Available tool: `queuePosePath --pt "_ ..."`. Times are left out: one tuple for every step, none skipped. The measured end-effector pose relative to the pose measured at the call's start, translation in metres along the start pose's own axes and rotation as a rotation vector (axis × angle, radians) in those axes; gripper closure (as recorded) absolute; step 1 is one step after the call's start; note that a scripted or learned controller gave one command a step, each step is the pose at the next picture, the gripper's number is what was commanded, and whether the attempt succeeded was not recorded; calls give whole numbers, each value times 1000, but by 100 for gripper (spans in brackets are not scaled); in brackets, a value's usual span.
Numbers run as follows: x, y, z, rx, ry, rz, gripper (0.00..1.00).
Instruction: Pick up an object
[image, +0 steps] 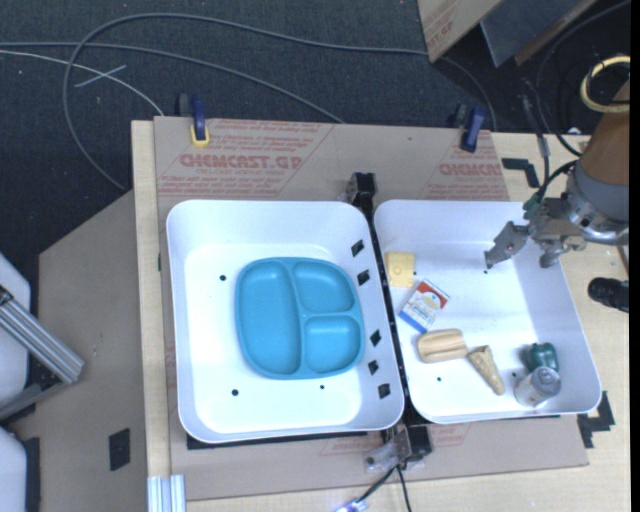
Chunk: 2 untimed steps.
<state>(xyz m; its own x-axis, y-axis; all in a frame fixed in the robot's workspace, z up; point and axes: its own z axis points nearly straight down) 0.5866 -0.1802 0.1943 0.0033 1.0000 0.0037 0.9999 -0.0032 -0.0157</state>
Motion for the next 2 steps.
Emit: queuePosePath --pt "0 3 -9 -15 -3 -4 0" --pt "-2 7 53 -11 -2 -4 0"
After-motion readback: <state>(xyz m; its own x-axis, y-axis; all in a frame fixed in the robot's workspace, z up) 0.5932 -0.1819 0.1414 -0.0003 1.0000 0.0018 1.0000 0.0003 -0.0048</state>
